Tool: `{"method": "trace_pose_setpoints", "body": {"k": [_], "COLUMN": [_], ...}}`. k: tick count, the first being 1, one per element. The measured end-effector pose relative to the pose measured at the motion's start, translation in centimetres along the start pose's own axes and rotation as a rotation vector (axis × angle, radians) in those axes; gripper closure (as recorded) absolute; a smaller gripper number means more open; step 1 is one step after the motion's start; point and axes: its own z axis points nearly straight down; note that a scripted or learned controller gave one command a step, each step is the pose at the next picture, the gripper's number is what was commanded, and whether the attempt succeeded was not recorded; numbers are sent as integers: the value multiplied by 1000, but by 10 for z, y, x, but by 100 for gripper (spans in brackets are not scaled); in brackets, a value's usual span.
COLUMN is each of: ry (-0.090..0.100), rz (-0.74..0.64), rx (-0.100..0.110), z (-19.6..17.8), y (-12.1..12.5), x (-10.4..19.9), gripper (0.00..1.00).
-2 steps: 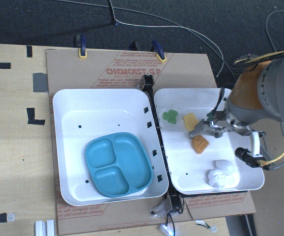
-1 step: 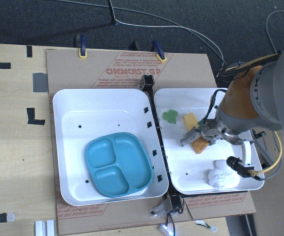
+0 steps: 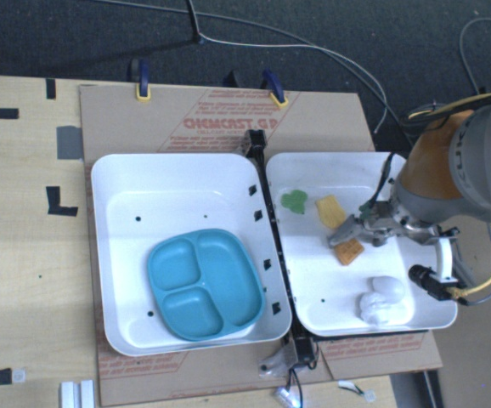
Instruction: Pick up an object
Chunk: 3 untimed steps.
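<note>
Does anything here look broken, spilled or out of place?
Nothing stands out. The blue plate lies flat in the left bin; the green piece, yellow piece, brown piece and white lump sit loose in the right bin.

**Arm in from the right, wrist bent low**

The grey arm comes in from the right edge, its orange band showing just above the wrist. Below the band the wrist turns leftward and down, carrying the gripper out ahead of it, tips aimed to the left. A black fitting with cabling hangs off the wrist's near side. Finger spacing is too blurred to read.
</note>
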Motion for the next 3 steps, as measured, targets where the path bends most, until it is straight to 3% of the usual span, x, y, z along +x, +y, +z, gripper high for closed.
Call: {"method": "trace_pose_setpoints", "body": {"k": [1,2,3], "ry": [-1,1,2], "rz": [0,-5,-7], "rx": [0,-11,-2], "z": [-10,-243,-278], "y": [0,-14,-60], "x": [0,84,163], "gripper": [100,100,100]}}
